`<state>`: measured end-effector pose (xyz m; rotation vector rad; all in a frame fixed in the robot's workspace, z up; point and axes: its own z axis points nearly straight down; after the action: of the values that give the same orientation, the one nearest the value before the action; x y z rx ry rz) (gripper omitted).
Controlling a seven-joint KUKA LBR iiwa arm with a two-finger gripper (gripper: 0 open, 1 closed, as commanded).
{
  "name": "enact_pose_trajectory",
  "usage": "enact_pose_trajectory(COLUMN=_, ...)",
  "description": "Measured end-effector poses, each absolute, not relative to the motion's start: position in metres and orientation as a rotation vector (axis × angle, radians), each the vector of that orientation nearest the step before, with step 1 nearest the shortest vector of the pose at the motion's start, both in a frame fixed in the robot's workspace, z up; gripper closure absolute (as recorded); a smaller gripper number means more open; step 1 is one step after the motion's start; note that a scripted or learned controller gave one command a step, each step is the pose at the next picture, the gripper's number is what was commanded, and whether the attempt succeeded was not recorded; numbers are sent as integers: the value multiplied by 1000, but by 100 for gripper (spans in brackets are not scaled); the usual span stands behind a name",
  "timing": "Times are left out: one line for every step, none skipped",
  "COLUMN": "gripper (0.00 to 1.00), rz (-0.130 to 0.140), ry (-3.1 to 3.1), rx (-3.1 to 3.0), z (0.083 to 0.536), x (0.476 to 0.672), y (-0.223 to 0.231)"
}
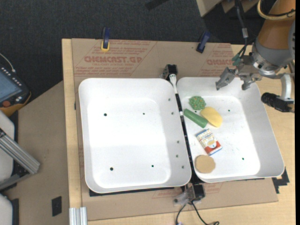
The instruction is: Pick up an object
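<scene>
The right bin [253, 139] holds a cluster near its left side: a green bumpy ball [197, 101], a green cylinder [195, 118], a yellow lemon-like piece [212, 116], a small red, white and blue carton [208, 141] and a round tan disc [205, 164]. My gripper [234, 80] hangs over the back edge of this bin, to the upper right of the cluster. Its two fingers are spread apart and nothing sits between them.
The left bin [129, 135] lies beside the right one on a cardboard sheet [140, 55] held by two clips at the back. A dark clamp [169, 71] sits where the bins meet at the back. The arm's orange band [280, 8] rises at upper right.
</scene>
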<state>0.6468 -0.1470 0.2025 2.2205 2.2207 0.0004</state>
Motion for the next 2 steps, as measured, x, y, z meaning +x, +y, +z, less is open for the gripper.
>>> enact_pose_trajectory(gripper=0, rz=13, ry=2207, rx=2212, z=359, x=601, y=-171)
enact_pose_trajectory(gripper=0, rz=-5, ry=2235, rx=2220, z=177, x=658, y=-105)
